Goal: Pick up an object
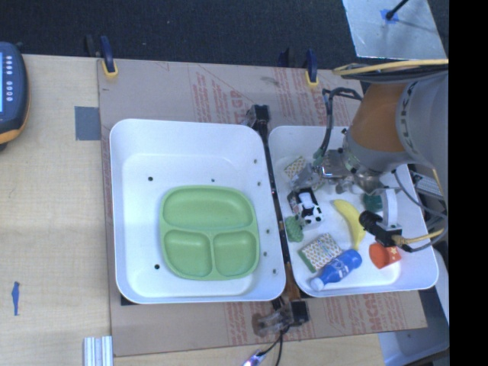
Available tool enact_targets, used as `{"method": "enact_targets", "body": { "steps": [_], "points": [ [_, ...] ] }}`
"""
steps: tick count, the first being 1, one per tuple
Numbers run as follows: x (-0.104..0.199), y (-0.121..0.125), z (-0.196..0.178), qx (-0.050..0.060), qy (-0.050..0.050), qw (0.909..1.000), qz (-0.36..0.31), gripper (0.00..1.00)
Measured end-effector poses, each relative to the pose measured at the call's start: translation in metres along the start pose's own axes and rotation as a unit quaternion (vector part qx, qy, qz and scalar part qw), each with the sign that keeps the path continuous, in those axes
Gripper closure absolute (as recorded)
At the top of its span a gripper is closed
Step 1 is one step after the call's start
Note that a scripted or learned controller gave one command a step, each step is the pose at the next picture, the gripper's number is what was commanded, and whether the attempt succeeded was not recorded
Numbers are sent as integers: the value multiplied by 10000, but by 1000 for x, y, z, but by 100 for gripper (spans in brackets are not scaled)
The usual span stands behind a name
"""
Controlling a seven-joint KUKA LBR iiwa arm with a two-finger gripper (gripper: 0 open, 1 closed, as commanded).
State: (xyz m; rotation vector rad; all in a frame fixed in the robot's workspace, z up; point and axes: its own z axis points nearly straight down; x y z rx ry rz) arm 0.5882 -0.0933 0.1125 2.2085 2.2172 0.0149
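The right bin holds several small objects. A black-and-white cow toy lies near its left wall. A yellow banana lies in the middle, and a blue bottle lies toward the front. An orange piece sits at the front right. A patterned packet lies beside the bottle, and a small green item sits by the left wall. My gripper hangs low in this bin, right above the cow toy. The grey wrist behind it hides part of the bin.
The left bin holds a green divided plate. Another patterned packet lies at the back of the right bin, and a teal piece sits under the wrist. Cables trail along the right bin's right side.
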Motion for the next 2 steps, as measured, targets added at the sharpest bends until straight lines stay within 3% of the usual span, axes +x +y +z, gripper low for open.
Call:
{"method": "enact_targets", "body": {
  "steps": [1,2],
  "points": [
    [-18,72,-28,38,-6,10000,-15,0],
    [-89,68,-50,75,-13,10000,22,0]
  ]
}}
